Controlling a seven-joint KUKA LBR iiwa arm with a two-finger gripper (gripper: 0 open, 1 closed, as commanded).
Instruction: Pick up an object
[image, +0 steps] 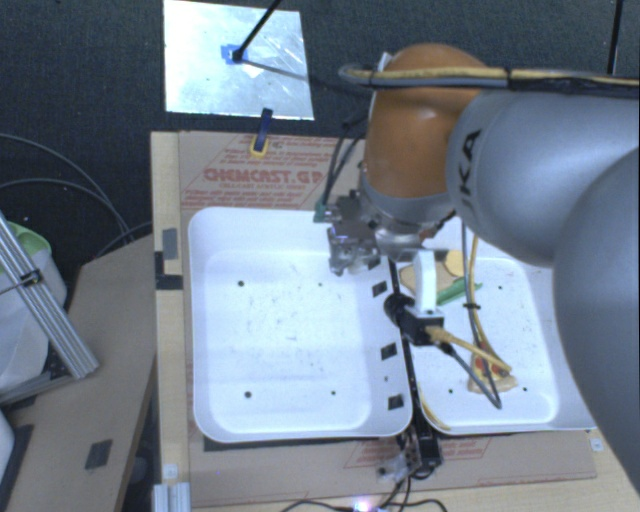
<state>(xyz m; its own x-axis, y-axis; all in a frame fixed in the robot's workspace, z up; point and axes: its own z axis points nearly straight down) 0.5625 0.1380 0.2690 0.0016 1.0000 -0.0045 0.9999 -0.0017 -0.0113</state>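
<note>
My gripper (347, 256) hangs low over the back right corner of the left bin (215, 300), close to the divide between the two bins. Nothing shows between its tips. The grey arm with its orange band covers much of the right bin (535, 400). In that bin a tan round piece (453, 264) lies at the back, and a green stick-like item (458, 291) lies just in front of it. A small orange-red item (497, 379) rests nearer the front. Other contents there are hidden by the arm.
Both bins stand on a cardboard sheet with red lettering (255, 175). A shiny metal plate (237, 60) lies behind it, with a blue and yellow clamp (262, 133) at the cardboard's back edge. An aluminium frame (45, 310) stands at the left.
</note>
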